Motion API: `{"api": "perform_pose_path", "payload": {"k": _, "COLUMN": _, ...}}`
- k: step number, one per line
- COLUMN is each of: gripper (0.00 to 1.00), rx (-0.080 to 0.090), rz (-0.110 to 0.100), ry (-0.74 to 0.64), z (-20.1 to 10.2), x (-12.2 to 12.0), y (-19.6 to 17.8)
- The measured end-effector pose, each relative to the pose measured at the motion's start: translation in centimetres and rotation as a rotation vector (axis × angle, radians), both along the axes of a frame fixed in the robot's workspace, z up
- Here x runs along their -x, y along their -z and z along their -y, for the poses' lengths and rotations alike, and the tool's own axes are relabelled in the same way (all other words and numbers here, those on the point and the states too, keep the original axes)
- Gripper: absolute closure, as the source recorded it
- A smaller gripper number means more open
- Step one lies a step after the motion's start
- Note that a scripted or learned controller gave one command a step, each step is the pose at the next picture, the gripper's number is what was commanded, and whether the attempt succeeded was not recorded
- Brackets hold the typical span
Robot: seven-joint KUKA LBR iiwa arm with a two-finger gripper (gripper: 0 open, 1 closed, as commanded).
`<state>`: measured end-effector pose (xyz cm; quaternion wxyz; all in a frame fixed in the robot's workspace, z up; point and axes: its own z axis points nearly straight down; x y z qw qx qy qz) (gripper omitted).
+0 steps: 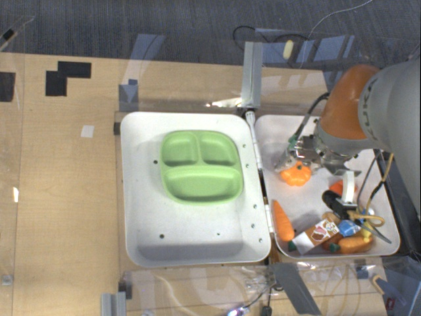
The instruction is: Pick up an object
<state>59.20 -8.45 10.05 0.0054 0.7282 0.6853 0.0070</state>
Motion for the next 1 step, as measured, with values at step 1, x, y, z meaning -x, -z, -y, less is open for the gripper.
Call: {"api": "perform_pose_path", "payload": {"k": 1, "gripper": 1.00, "rx": 0.001, "rz": -0.011, "ry": 0.060, "z": -5.19, "x": -6.37, "y": -8.62}}
